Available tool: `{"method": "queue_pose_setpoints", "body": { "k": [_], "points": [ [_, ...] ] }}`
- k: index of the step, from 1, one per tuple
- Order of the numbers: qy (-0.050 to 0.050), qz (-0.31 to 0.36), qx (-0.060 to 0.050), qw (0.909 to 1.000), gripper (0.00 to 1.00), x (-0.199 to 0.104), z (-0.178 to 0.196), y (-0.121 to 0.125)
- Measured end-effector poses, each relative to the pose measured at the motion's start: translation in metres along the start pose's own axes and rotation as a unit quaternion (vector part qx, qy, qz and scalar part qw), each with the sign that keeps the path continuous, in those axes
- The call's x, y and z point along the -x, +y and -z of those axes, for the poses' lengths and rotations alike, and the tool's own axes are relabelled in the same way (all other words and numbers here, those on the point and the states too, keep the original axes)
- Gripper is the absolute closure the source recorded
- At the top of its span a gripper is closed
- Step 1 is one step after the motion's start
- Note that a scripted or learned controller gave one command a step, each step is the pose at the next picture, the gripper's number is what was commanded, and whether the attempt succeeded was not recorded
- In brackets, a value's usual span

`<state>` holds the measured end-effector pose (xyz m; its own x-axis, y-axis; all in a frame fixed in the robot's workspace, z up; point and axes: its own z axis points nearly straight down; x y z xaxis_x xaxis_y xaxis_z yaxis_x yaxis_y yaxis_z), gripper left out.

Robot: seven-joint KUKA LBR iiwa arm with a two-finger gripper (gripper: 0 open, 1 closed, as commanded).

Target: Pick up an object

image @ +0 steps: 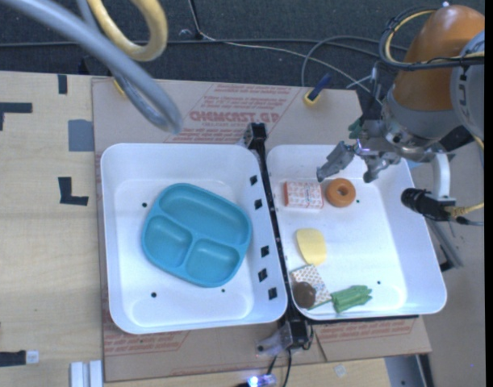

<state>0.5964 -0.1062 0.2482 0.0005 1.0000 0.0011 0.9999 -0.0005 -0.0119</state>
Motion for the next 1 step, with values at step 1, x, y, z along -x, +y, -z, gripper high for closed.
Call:
{"method": "queue_pose_setpoints", "body": {
  "k": [1],
  "points": [
    [-0.001,0.001,0.005,1.0,0.0,-0.0001,0.0056,0.002]
  ]
}}
